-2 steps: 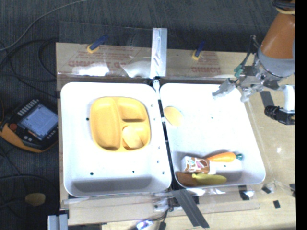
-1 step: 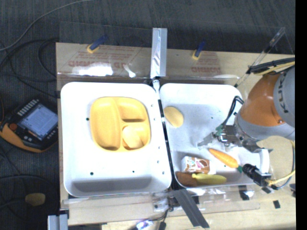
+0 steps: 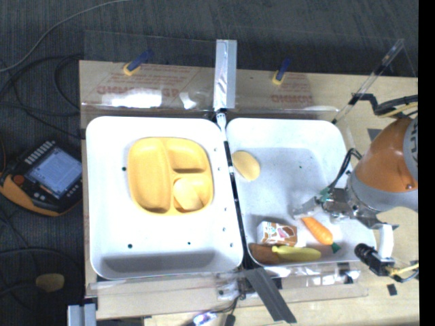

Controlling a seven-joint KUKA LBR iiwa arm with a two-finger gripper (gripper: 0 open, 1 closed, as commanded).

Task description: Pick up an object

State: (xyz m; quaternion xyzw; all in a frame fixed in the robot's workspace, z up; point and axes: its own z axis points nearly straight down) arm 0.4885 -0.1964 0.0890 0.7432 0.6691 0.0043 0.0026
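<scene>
1. Fingers of the gripper (image 3: 325, 201) could not be read for you: they were too small and cluttered to tell open from closed, or whether they held anything.
2. You had the gripper low in the right bin (image 3: 285, 138), at about 4 o'clock from its centre.
3. Just beside it, at 5 o'clock, lay the carrot (image 3: 317, 229).
4. Along the near wall sat the small carton (image 3: 277, 233) and the banana (image 3: 297, 253).
5. At the bin's 9 o'clock side rested the yellow disc (image 3: 245, 165).
6. Your left bin (image 3: 109, 243) held the yellow divided tray (image 3: 169, 175).
</scene>
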